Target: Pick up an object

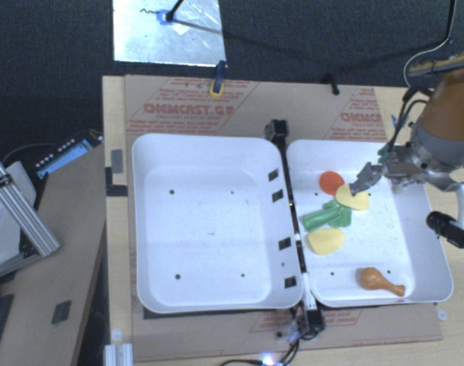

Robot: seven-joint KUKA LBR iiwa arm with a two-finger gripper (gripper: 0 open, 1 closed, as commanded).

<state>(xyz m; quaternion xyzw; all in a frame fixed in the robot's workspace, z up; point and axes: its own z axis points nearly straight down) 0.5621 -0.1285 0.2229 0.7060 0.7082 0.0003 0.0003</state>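
- We see the gripper (363, 180) low over the right bin (422, 227), its tip at the 1 o'clock edge of the yellow piece (353, 200).
- We cannot tell how the hand is set, and nothing shows pinched in it, so we judge that no object is held yet.
- The candidates lie clustered in the right bin: a red piece (331, 181) at 10 o'clock from the yellow piece, a green piece (328, 217) at 7 o'clock from it and touching it, a second yellow one (326, 241) just beyond at 6 o'clock of the green.
- An orange drumstick (380, 280) lies well apart, toward the bin's 5 o'clock corner.
- We judge the arm (447, 120) leans in from 3 o'clock because the cluster sits near the divider, the far side from its base.
- The left bin (209, 219) looks like the drop side, though that is our guess.
- Crowding is the risk: a close on the yellow piece could nudge the red or green.
- The board (190, 101) under the bins carries repeated red print; we read "CHEMCAST" at 11 o'clock, the rest too small.
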